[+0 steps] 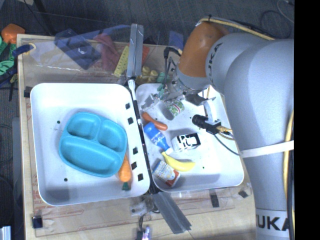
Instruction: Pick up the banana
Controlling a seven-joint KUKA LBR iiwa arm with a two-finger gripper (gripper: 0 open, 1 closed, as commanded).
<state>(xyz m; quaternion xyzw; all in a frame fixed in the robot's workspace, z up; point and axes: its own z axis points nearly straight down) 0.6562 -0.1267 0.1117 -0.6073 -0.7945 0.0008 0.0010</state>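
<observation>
Currently the banana lay in the right bin, toward its near side, curved with its ends turned up-left and right. It touched a small packet at its lower left and sat just below a white box with black markings. A blue bottle lay just beside its upper-left tip, and an orange carrot-like piece sat farther up the bin.

The gripper was at the far end of the right bin, above a small green-and-white can, well apart from the banana. Whether it was released or clenched could not be told (the wrist and clutter hid that part), and nothing could be seen held in it.

Judgement: the step in hand was the approach, with the grasp not yet begun. To do it well, the gripper should travel toward the near side of the bin and come down over the middle of the banana, closing across its narrow width rather than along its length. The middle looked the freest part; the left tip was crowded by packet and bottle, so a descent there risked catching a neighbour. The white box also stood close above.

The left bin held a blue divided plate and a second carrot.
</observation>
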